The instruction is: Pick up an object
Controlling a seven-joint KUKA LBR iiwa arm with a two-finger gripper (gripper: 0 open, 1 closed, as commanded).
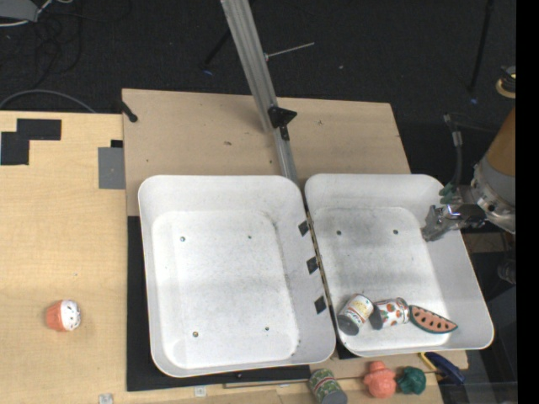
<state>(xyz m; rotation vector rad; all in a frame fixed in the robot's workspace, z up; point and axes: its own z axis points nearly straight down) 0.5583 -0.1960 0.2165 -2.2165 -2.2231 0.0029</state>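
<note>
The gripper (440,219) hung at the right rim of the right bin (379,192), middle right of the frame; whether its fingers were spread or closed could not be told. The nearest targets lay below and left of it, along the bin's lower edge: a small can (356,312), a spotted can (390,313) and a watermelon slice (433,320), in a left-to-right row. The left bin (219,192) sat beside it.

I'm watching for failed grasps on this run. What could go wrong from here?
The small can, spotted can and watermelon slice lie bunched against the right bin's near wall. The gripper might nudge a neighbour, catch two at once, or scrape the wall.
</note>
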